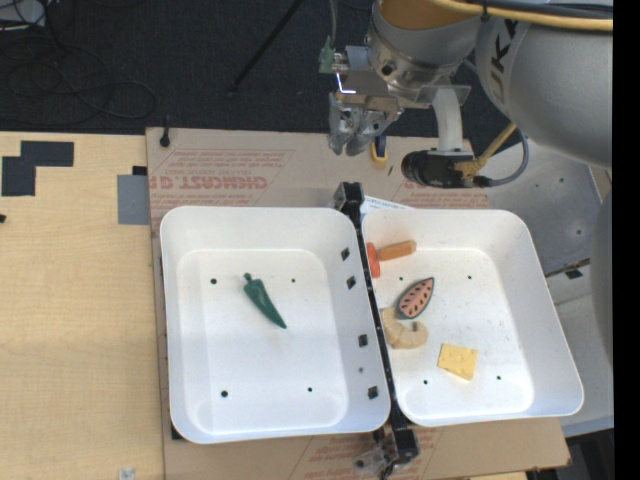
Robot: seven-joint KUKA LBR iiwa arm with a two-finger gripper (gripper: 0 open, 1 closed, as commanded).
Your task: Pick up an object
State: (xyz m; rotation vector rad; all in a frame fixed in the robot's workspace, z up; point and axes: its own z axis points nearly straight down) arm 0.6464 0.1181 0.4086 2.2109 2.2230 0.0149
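My gripper [352, 138] hangs high above the back edge of the bench, behind both bins, with nothing visible between its fingers. In the left bin [190, 230] lies a dark green chili pepper [264, 300]. The right bin [520, 238] holds an orange carrot-like piece [392, 251] near its back left corner, a watermelon slice [414, 297] in the middle, a pale beige piece [404, 333] just below it, and a yellow cheese wedge [458, 361] toward the front.
A black clip divider [362, 308] joins the two bins. Both bins rest on a cardboard sheet [240, 173]. A wooden bench top [70, 298] spreads to the left. The arm's grey body [550, 58] fills the upper right.
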